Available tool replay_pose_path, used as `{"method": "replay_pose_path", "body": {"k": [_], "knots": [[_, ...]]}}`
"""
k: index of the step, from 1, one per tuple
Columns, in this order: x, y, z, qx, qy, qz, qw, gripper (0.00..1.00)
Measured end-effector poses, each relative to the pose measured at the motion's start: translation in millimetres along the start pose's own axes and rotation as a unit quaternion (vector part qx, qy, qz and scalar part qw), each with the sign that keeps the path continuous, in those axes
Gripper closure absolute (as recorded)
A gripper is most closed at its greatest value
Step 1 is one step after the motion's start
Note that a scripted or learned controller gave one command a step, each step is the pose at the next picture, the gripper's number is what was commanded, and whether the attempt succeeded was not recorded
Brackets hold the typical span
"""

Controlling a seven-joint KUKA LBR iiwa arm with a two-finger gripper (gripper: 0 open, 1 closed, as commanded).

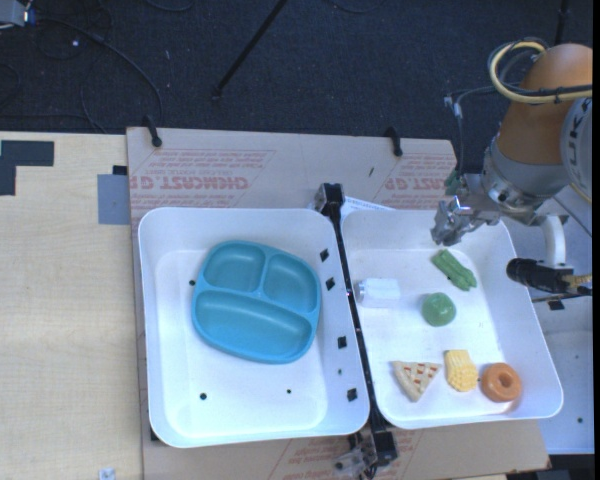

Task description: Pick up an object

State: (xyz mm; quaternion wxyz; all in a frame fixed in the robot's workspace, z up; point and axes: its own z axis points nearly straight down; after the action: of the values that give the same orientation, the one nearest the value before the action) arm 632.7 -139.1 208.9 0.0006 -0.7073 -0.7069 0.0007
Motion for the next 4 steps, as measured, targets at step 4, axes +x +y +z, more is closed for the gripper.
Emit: {"method": "replay_pose_path", "body": {"k": [4], "knots": [[165.7,-62.4,-16.2,0.005,0.001,-0.003,1.0000,1.00]]}}
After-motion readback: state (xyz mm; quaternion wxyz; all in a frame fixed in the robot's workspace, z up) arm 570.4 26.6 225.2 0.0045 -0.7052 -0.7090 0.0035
